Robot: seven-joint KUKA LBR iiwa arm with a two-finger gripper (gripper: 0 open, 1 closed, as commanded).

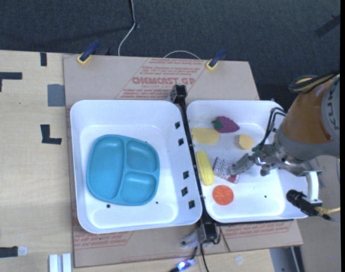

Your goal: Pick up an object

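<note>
Red-and-white packet [224,169] lies in the right bin [274,208], touching the tool [239,166]. Tool opening: cannot tell. Approach step, judged; next requires closing squarely on it, then lifting.

You see even overhead light, white bins [127,109] bright, soft short shadows, slight overall blur, dark upper frame.

You see two white bins side by side on the worktop [25,152], left bin [81,118] holding a blue divided plate [123,169], right bin [274,205] holding purple grapes [225,123], yellow corn [205,167], an orange round piece [222,195], a small packet [224,169], your gripper [239,167] low beside the packet.
</note>
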